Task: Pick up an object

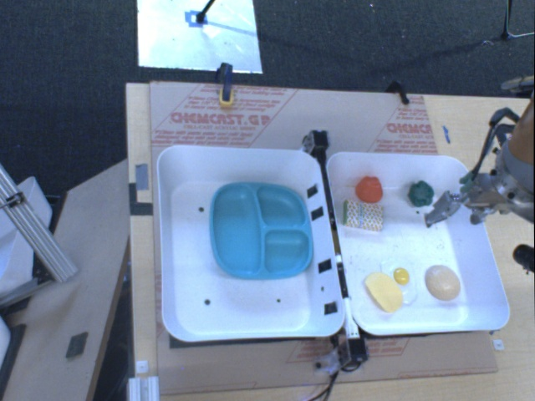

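**Arm at right bin's edge, objects all lying loose**

Desk [140,249] carries two shallow white bins side by side on a sheet of printed cardboard [251,119].

Left bin [180,224]: one blue divided plate [259,230], three compartments, sitting flat around the bin's centre.

Right bin [481,307] holds the pickable stuff:
- red-orange round object [369,189] at about 11 o'clock of the bin
- patterned flat packet [364,215] just below it, touching or nearly so, can't tell which
- dark green lumpy object [420,193] at about 1 o'clock, near the back wall
- yellow flat piece [384,291] at 7 o'clock
- small yellow round bit [401,276] just beside the yellow piece, on its upper right; looks like it sits on something whitish, too small to tell
- tan egg-shaped object [442,282] at 5 o'clock, apart from the yellow ones

Gripper [440,212] enters from 3 o'clock, over the right bin's right half, pointing leftward toward the bin centre. Its tip sits between the green object and the tan one, closest to the green, not touching either. Nothing visible between the fingers. Open or closed: cannot tell, tip is small and blurred at this angle. Grey wrist hardware [506,186] hangs over the bin's right rim.

A black clip strip [328,224] runs along the seam between the bins. Yellow clamp [226,97] at 12 o'clock on the cardboard edge. Shiny metal plate [201,23] on the dark floor beyond the desk.
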